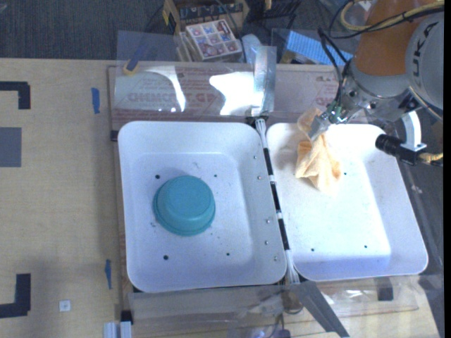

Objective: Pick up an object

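Note:
A crumpled tan cloth (318, 158) hangs at the back of the right bin (366, 245), its top corner pinched between the fingers of my gripper (323, 123), which is shut on it. The cloth's lower folds drape down over the bin floor; whether they touch it I cannot tell. A teal bowl (184, 204) lies upside down in the middle of the left bin (141, 153), far from the gripper.
A shiny plastic panel (190, 91) stands behind the bins. Boxes and cables crowd the floor beyond. A black fitting with a cable (398, 146) sticks out from the arm over the right bin's back right corner.

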`<state>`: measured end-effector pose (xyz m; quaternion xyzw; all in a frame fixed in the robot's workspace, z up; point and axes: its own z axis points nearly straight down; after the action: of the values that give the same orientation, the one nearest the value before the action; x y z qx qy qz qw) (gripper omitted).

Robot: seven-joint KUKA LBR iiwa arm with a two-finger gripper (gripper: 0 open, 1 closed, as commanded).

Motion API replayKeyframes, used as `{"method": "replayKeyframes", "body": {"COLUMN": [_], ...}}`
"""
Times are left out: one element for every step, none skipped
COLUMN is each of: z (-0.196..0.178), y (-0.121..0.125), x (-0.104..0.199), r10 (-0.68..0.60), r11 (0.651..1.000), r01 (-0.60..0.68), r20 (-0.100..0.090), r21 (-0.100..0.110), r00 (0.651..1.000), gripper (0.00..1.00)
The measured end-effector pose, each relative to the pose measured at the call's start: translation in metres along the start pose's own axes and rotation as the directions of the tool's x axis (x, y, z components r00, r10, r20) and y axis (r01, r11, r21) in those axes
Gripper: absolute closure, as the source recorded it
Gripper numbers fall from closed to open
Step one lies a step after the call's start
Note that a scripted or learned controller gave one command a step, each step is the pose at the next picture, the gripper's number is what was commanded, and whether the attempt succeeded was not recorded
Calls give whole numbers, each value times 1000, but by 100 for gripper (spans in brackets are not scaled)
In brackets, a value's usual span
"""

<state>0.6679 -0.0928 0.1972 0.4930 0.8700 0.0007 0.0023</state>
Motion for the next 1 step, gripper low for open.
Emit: {"method": "replayKeyframes", "body": {"z": [-41], "y": [2], "x": [4], "r10": [260], "r11": [966], "r01": [-260], "r20": [2], "r21": [-1], "r00": [966], "gripper": [100]}}
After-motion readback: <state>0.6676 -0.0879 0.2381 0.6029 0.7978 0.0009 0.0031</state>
